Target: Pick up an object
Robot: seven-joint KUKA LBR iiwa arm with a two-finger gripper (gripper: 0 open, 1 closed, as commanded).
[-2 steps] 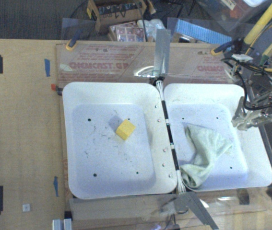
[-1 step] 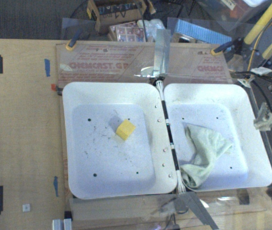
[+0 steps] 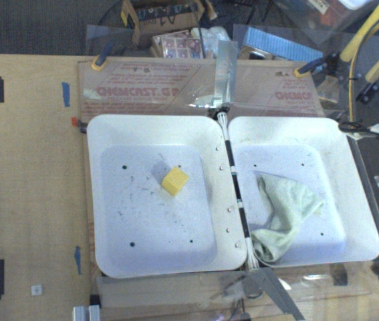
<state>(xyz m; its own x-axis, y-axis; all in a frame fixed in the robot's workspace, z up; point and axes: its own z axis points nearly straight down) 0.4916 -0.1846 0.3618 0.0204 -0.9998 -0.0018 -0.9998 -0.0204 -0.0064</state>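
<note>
A small yellow block [image 3: 174, 180] lies on the floor of the left white bin [image 3: 109, 139], a little above its middle. A crumpled pale green cloth [image 3: 283, 216] lies in the right white bin [image 3: 349, 179], stretching from the middle of that bin down to its front left corner.
The two bins meet at a central seam [image 3: 232, 179] held by a metal bracket. A clear sheet with red lettering [image 3: 142, 89] stands behind them. Clutter and yellow cables [image 3: 369, 25] lie beyond the bench's back edge. The wooden bench top [image 3: 29, 179] spreads to the left.
</note>
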